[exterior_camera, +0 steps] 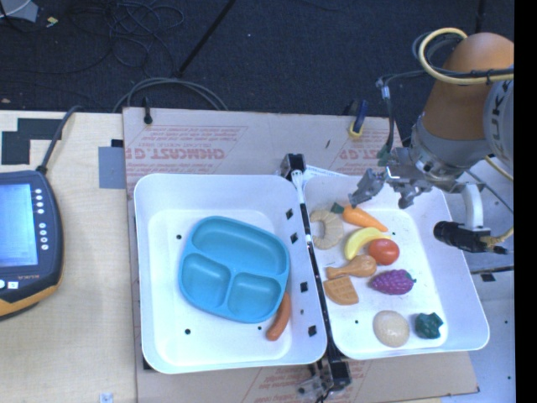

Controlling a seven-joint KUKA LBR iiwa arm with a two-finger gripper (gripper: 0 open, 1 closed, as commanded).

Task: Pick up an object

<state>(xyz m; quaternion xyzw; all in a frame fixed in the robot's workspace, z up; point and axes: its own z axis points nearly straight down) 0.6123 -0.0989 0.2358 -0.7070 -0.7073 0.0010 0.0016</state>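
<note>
My gripper hangs over the far end of the right bin, its two fingers spread apart and open with nothing between them. Just below it lies an orange carrot. Clustered nearby are a yellow banana, a red tomato, a tan drumstick, a toast-coloured piece, purple grapes and a beige shell-like piece. At the near end of the bin rest a pale egg and a green piece.
The left bin holds a blue divided plate and a reddish sausage by the divider. A black divider strip separates the bins. A teach pendant lies at the far left of the bench.
</note>
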